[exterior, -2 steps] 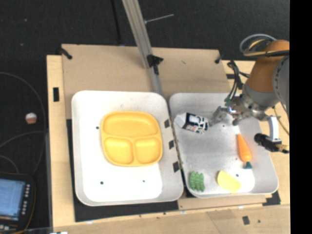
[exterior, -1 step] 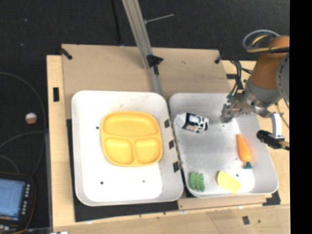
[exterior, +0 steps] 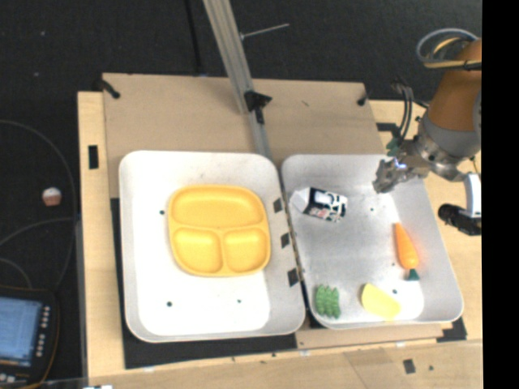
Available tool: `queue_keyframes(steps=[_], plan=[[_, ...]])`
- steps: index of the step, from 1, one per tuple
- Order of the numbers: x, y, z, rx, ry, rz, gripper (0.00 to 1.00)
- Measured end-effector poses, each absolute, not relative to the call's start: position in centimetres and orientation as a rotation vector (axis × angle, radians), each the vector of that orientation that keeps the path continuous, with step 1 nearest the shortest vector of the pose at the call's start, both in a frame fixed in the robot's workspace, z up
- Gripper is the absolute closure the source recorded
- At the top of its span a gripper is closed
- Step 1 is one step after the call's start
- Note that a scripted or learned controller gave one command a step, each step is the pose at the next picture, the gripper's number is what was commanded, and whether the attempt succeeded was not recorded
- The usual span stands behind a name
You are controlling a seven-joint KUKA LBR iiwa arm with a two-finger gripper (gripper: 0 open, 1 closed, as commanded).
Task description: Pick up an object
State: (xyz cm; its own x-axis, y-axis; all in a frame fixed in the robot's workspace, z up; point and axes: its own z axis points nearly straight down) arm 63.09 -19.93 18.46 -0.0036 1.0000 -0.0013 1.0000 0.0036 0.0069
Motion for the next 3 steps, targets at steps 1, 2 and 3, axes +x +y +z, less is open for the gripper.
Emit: queue_keyframes(steps=[1,2,3], plan=[[63.1,-20.1,21.1,2.214,2.226,-0.001,1.0],[62.4,-14.5,22.4,2.217,2.225,0.003,1.0],[62.2,-8.6,23.1,2.213,2.231,0.004,1.0]])
